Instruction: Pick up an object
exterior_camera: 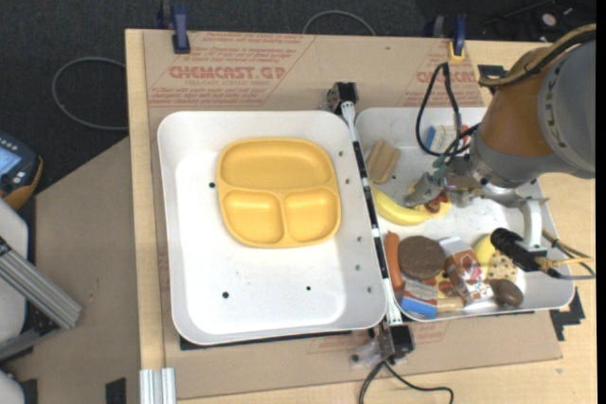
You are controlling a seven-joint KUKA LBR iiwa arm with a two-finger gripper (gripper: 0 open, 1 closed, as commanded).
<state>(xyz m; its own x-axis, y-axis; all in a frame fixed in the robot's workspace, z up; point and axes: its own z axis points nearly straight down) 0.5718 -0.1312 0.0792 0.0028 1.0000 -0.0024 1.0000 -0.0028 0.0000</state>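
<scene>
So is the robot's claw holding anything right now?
Gripper: low in the right bin beside the banana; open or shut cannot be told.

On the desk (237,76), two bins sat side by side. The left bin (189,298) held a divided tray (279,189). The right bin (554,298) held a banana (402,211) behind a round cookie (422,257), with a hot dog (394,262) left of it.
</scene>
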